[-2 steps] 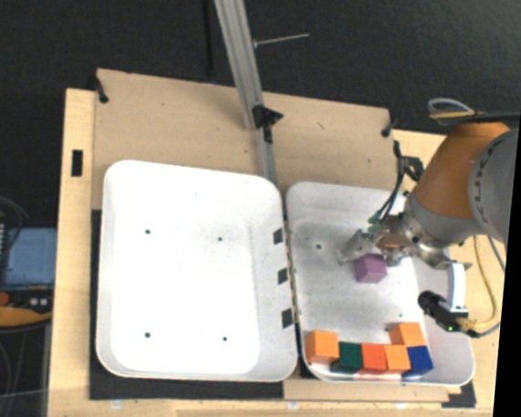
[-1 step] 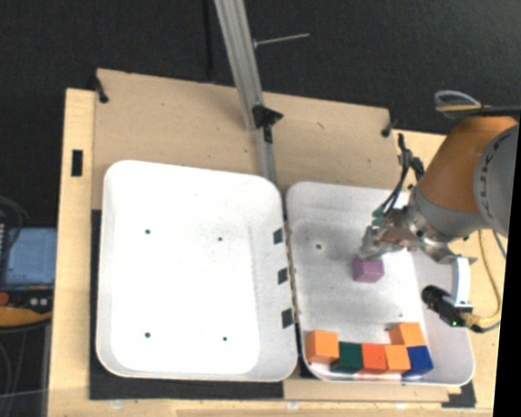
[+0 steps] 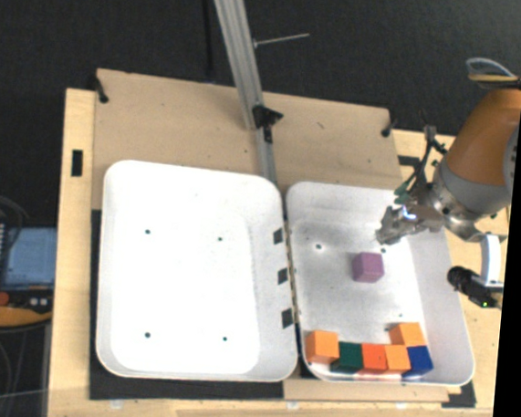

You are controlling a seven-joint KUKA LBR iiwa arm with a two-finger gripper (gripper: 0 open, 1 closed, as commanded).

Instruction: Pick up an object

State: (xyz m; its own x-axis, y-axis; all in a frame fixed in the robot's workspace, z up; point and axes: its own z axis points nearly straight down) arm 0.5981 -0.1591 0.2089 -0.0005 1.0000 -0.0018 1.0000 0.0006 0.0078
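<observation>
Small purple cube [image 3: 368, 266] lies alone in middle of right white bin [image 3: 446, 276], free. Gripper [image 3: 392, 227] hovers just above and beside cube; grip state cannot tell. Row of orange, green, blue blocks [image 3: 370, 354] sits along near wall. No readable writing.

Two white bins [image 3: 199, 183] on a tan bench [image 3: 188, 104]. Purple cube [image 3: 368, 266] mid right bin. At its 6 o'clock, blocks: orange [image 3: 322, 345], dark green [image 3: 349, 355], red-orange [image 3: 374, 356], orange [image 3: 405, 335], blue [image 3: 418, 358]. Orange-banded grey arm [image 3: 483, 146] at 3 o'clock.
</observation>
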